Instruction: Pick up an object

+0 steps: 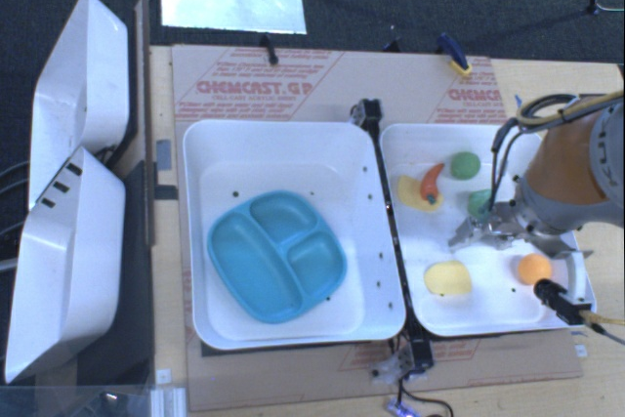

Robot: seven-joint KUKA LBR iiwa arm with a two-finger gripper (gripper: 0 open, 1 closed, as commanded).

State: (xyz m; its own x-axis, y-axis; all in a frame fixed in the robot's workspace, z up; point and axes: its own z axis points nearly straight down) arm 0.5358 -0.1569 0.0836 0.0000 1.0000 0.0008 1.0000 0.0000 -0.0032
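- Camera view: the claw hangs low in the right bin; whether it is open or closed cannot be told.
- Yellow object lies just below-left of claw, nearest.

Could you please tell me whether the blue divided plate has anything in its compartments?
Empty. The blue plastic divided plate lies flat in the left white bin, and all three compartments show bare blue surface.

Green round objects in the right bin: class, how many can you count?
2. One green ball near the bin's far side; another green round object closer, partly hidden behind the arm. More may be hidden.
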